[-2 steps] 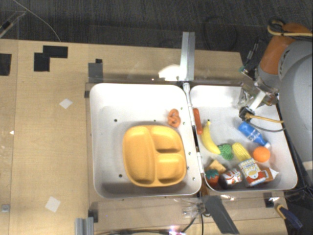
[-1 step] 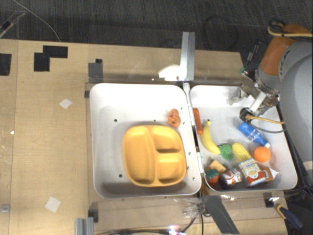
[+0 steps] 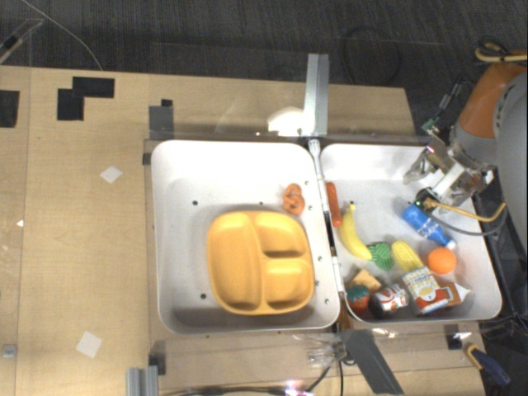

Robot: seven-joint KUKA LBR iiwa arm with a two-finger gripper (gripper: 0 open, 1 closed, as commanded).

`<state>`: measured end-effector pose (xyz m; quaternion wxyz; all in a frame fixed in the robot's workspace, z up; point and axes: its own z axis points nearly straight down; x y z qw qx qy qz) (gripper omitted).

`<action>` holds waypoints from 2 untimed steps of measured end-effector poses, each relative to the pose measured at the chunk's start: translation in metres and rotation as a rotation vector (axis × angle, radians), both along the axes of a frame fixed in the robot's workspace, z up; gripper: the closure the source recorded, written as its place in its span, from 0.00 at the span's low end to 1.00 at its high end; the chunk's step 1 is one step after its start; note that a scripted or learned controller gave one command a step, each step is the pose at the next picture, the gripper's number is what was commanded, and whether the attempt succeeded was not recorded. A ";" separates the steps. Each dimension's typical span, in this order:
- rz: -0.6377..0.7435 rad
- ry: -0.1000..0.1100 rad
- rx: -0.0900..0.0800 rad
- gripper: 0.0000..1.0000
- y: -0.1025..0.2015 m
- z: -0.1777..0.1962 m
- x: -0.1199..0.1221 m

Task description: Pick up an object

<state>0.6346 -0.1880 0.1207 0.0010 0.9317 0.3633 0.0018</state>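
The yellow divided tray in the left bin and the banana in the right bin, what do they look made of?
The yellow divided tray looks like moulded plastic: uniform colour, rounded compartments, soft sheen. The yellow banana is probably a plastic toy, smooth and evenly coloured, though real fruit can't be ruled out.

Glossy plastic tray [image 3: 260, 262] (matt white bins [image 3: 177, 221])

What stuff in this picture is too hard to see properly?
- Gripper: camera view, too small and blurred to tell its finger positions.
- Small carton and dark can in the right bin: labels too small to read.
- Orange lump by the yellow tray: too blurred to identify.
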 end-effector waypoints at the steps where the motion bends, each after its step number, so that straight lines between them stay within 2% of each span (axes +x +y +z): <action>1: -0.510 -0.002 0.003 0.00 0.034 -0.033 0.013; 2: -0.510 -0.002 0.003 0.00 0.034 -0.033 0.013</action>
